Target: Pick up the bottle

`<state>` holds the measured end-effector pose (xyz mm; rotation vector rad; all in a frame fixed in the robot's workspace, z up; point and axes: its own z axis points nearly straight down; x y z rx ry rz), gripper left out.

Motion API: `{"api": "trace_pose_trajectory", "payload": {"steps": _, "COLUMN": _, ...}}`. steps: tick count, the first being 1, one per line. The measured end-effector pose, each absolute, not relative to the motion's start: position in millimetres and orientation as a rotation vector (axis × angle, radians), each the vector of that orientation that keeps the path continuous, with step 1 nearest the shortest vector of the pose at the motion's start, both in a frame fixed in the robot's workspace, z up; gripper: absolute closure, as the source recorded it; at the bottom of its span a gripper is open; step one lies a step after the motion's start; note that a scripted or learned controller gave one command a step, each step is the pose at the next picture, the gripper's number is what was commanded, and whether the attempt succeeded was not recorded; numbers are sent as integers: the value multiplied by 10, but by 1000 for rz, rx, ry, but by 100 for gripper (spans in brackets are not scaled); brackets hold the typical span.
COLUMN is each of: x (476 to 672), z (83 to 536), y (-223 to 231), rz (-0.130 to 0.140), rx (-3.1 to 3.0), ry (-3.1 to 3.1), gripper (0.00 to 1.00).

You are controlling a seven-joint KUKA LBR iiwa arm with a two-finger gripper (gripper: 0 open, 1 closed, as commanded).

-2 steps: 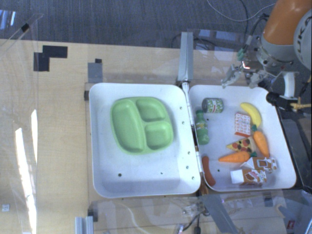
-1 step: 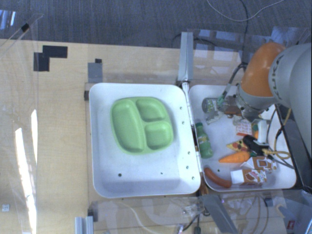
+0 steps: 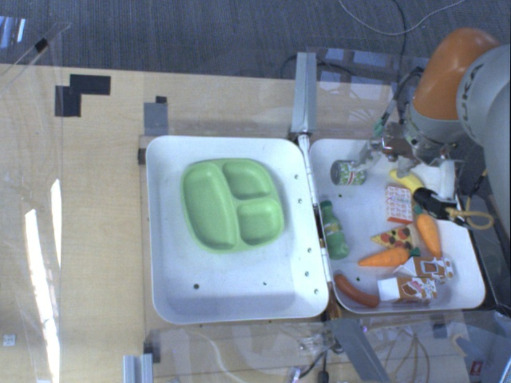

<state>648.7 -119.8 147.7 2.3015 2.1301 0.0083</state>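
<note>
Dark grey carpet is seen beyond the far edge of a pale wooden tabletop [image 3: 96, 214], on which two shallow white bins are set side by side. A black cable [image 3: 399, 14] is looped on the carpet, and black tape marks [image 3: 80, 92] are stuck on the wood to the left of the bins.

The left bin [image 3: 200, 294] is occupied by a green divided plate [image 3: 233, 203]. Just right of that plate, past the shared wall, the bottle [image 3: 332, 230] is found in the right bin [image 3: 471, 286], lying on its side against the bin's left wall. It is green, its long axis runs roughly away from the camera, parallel to that wall, and its narrow capped end is pointed toward the far side.

Farther right of the plate, other things are scattered in the right bin: a small can [image 3: 348, 172] lying at the far end, a banana [image 3: 406, 180], two carrots [image 3: 385, 256], a sausage [image 3: 356, 290], a pizza slice [image 3: 393, 236], and small printed cartons [image 3: 415, 282].

The grey arm with its orange band is seen over the far right corner of the right bin. The pincer [image 3: 389, 147] is positioned above the can's end of the bin, well apart from the bottle; whether it is wide or narrow cannot be told.
</note>
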Motion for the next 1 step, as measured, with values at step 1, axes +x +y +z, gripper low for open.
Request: {"api": "trace_pose_trajectory", "payload": {"steps": 1, "x": 5959, "z": 956, "y": -906, "rz": 4, "rx": 2356, "ry": 2076, "gripper": 0}}
